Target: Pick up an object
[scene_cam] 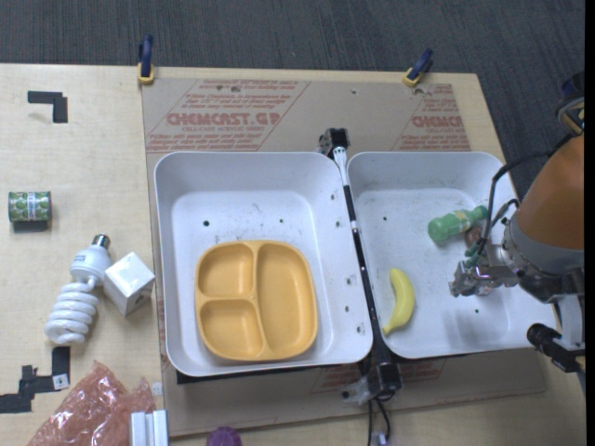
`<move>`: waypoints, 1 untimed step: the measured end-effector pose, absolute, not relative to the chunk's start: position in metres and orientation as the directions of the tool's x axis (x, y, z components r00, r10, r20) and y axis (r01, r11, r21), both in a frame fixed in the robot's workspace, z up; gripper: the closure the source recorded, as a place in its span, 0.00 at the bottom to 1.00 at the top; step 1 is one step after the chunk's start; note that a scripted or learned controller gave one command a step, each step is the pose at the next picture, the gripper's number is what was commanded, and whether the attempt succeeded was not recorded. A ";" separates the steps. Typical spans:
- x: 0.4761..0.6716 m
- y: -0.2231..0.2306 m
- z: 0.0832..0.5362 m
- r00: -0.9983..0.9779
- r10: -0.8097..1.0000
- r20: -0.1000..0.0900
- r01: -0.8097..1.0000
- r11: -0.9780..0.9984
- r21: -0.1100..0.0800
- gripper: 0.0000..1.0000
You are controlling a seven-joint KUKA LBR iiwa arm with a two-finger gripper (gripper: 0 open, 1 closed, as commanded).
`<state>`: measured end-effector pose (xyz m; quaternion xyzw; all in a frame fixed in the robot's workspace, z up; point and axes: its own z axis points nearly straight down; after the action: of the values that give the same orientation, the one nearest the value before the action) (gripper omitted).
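In the right bin point(372, 179) a yellow banana point(401, 300) lies near the front left, and a green bottle-shaped toy point(455, 224) lies toward the back right. My gripper point(472, 281) hangs over the right part of this bin, just right of the banana and below the green toy. Nothing shows between its fingers. In the left bin point(177, 203) rests a yellow divided plate point(256, 299).
Outside the bins on the left bench lie a white spiral bulb point(76, 300), a small white cube point(129, 282), a green can point(29, 208) and a red mesh bag point(93, 407). The arm with its orange band point(558, 198) covers the right bin's right edge.
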<state>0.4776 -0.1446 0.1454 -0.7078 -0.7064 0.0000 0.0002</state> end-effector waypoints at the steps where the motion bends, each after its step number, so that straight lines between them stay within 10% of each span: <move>1: 0.511 -0.135 0.092 0.001 1.000 0.000 1.000 -0.001 0.001 0.00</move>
<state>0.5108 -0.1349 0.0924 -0.7075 -0.7067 -0.0002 -0.0002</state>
